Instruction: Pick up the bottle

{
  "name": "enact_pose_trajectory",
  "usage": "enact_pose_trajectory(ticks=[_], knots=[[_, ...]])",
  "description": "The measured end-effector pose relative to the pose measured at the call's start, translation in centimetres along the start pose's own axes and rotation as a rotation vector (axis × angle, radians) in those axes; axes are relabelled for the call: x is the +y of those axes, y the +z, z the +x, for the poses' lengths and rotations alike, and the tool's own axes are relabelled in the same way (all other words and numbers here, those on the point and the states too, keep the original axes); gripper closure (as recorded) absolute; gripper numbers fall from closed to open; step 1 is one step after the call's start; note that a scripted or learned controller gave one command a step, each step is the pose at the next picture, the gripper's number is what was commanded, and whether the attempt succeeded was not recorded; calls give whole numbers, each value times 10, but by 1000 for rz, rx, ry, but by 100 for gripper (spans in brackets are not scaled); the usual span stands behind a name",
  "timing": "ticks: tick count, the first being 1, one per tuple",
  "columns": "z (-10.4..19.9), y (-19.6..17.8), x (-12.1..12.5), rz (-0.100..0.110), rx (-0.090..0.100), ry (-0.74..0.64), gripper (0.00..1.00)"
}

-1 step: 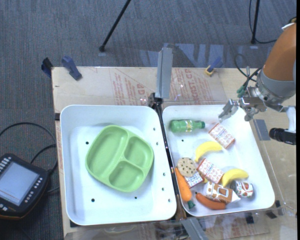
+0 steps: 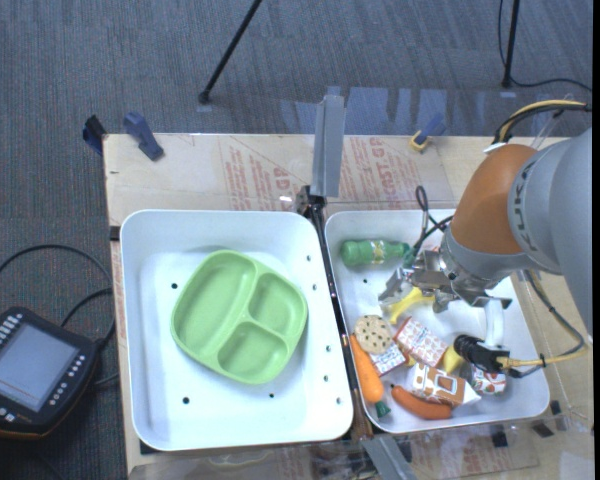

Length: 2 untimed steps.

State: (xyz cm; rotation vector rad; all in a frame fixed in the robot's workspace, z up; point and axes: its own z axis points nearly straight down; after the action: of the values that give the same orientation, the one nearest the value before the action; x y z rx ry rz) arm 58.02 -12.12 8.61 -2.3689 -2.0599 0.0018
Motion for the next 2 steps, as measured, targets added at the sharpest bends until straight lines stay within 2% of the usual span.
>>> enact_pose_trajectory(ticks=[1,2], knots=[[29,-98,10,-1,0,-167,0],[-12,-1,24,1,0,-232,0]])
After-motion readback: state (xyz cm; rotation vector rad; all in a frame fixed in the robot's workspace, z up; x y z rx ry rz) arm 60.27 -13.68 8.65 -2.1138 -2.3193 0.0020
